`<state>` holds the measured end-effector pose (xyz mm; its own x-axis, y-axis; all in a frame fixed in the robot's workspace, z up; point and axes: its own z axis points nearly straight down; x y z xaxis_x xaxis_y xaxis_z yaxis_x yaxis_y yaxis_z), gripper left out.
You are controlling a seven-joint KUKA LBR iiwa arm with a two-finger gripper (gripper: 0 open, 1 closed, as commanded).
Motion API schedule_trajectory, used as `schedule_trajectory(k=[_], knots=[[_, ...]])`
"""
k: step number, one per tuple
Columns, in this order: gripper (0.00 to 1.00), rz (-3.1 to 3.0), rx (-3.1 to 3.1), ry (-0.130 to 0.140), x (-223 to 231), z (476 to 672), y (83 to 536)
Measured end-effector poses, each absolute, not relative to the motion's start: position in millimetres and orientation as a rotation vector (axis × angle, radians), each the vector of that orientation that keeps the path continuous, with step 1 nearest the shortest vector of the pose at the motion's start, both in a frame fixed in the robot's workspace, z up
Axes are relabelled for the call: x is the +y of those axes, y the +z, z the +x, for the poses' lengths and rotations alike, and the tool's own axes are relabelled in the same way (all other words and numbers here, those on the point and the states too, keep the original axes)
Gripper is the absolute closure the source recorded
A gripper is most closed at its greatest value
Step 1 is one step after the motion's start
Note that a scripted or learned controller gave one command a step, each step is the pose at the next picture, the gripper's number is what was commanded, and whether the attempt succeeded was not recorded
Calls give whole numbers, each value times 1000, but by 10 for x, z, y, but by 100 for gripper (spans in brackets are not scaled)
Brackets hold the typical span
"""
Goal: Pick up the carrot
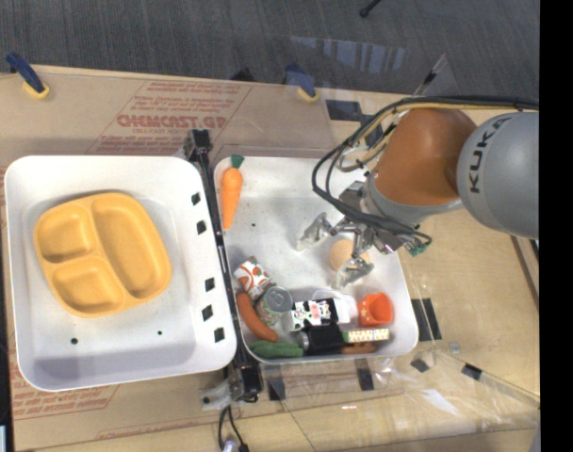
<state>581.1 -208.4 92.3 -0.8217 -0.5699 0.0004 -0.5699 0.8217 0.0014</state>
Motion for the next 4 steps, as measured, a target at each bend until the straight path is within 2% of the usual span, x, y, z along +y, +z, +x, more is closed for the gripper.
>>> schedule_trajectory(k=[1, 2, 3, 4], knots=[[100, 946, -2999, 1, -2068, 5835, 1038], [100, 1497, -2762, -2, -2088, 5514, 1172], [100, 1796, -2585, 5, -2092, 6037, 1404], [100, 1856, -2550, 32, -2101, 5836, 3067]])
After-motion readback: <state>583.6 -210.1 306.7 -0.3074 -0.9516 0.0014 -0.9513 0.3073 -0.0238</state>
